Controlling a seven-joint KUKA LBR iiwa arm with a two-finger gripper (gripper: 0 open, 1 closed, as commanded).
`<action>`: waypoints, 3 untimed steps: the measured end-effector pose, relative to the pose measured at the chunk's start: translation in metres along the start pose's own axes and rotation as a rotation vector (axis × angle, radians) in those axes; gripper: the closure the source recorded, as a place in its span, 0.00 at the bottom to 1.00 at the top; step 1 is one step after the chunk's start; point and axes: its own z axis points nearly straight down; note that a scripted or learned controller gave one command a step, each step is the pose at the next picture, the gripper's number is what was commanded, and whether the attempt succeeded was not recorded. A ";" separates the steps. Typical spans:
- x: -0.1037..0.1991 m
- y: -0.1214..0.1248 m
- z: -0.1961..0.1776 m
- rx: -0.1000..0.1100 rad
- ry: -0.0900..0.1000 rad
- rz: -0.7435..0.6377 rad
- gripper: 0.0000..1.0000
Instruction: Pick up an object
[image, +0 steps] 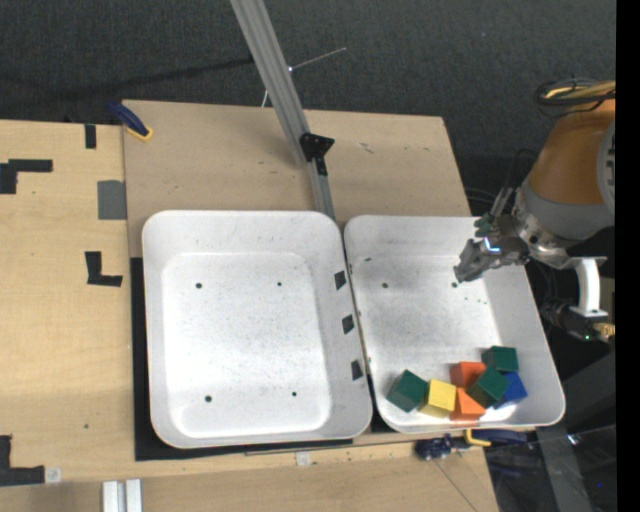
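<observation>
The gripper (472, 266) hangs over the far right part of the right bin (420, 300), pointing down and to the left from the grey wrist. Nothing sits between its tips, and they are too small and dark against the bin floor to judge, so I cannot tell whether it is open or closed. Below it there is only bare, speckled white plastic; it carries nothing, and nothing lies within its reach here.

Behind it, the arm (570, 180) comes in from the right with its orange band above the wrist, leaning over the bin's right wall. That puts the tool inside the bin while the bulk of the arm stays outside it.

Now to the blocks! They are all huddled in the near right corner of the same bin, well apart from the gripper. There's a green block (407, 390) on the left of the pile, a yellow block (438, 397) touching it, orange blocks (466, 386) in the middle, another green one (500, 358) at the back and a blue block (512, 388) against the wall. Packed that tightly against the rim, they look awkward to grasp; the green one on the left looks the most exposed.

The left bin (240, 330) lies beside it, rims touching.
</observation>
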 end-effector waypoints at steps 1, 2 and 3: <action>0.047 0.017 0.008 0.001 0.002 -0.005 1.00; 0.109 0.034 0.008 0.000 0.003 -0.007 1.00; 0.169 0.048 -0.006 -0.001 0.003 -0.007 1.00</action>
